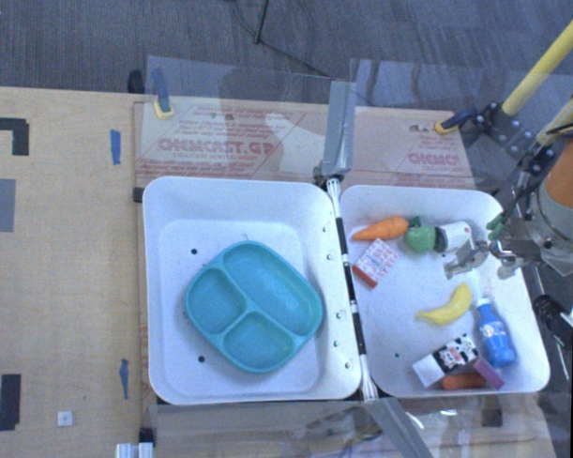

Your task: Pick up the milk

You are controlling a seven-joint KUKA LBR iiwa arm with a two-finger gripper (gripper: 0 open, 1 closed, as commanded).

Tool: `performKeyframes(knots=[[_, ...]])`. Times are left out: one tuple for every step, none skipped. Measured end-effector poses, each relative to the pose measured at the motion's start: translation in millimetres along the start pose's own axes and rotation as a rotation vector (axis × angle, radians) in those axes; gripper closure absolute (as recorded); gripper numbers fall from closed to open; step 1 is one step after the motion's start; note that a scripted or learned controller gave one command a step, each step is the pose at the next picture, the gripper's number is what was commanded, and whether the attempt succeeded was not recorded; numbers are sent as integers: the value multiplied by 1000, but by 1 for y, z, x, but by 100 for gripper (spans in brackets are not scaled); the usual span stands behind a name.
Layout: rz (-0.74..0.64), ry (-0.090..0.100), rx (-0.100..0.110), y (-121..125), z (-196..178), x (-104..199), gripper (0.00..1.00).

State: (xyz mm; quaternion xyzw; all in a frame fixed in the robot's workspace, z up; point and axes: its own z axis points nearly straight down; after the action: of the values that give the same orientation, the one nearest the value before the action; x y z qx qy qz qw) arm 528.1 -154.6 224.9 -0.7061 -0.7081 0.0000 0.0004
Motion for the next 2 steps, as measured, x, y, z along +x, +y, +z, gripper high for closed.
performKeyframes(knots=[[-75, -1, -2, -46, 130, 52, 0], [-136, -2, -3, -24, -14, 17, 0]])
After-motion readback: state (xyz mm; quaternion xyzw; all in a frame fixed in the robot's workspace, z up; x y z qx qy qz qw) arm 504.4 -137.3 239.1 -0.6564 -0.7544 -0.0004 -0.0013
